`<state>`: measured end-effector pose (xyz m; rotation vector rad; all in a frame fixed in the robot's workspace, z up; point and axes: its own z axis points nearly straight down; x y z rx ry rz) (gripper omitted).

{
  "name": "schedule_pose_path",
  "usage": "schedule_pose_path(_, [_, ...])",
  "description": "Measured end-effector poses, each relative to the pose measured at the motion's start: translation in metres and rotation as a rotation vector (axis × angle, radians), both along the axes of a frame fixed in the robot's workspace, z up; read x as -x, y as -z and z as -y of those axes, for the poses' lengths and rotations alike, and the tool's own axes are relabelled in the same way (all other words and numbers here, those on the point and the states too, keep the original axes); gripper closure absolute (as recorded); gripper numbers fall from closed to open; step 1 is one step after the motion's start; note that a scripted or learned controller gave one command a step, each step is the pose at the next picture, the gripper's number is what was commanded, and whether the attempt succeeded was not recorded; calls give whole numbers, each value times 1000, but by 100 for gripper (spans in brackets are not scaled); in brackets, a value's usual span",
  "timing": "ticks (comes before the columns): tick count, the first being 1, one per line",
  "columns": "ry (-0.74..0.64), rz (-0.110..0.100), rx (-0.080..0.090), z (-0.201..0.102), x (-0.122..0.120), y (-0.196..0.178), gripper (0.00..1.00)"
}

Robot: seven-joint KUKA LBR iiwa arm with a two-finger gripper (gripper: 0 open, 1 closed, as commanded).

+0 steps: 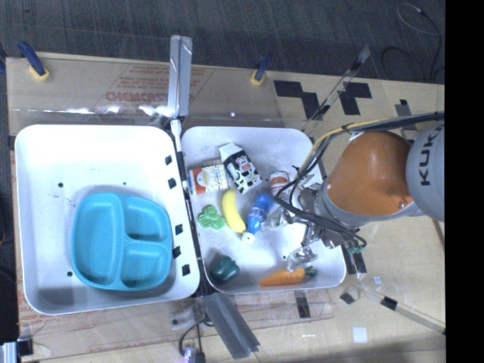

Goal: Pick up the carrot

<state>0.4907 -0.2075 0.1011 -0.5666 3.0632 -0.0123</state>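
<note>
The orange carrot [282, 278] lies flat near the front wall of the right bin [198, 237], pointing left. My gripper [302, 259] hangs just above the carrot's right end, below the orange-banded wrist. The carrot rests on the bin floor, with nothing lifted.
The right bin also holds a yellow banana [233, 211], a blue bottle [259, 212], a green leafy piece [211, 218], a dark green object [223, 268], an orange carton [208, 178] and a cow-patterned carton [240, 170]. A blue divided plate [121, 240] sits in the left bin [45, 150].
</note>
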Motion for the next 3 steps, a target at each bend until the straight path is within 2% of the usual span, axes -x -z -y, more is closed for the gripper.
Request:
schedule_pose_path(1, [-45,0,0,-1,-2,2,0])
schedule_pose_path(2, [-186,1,0,-5,-4,3,0])
schedule_pose_path(3, [-181,0,0,-4,-5,3,0])
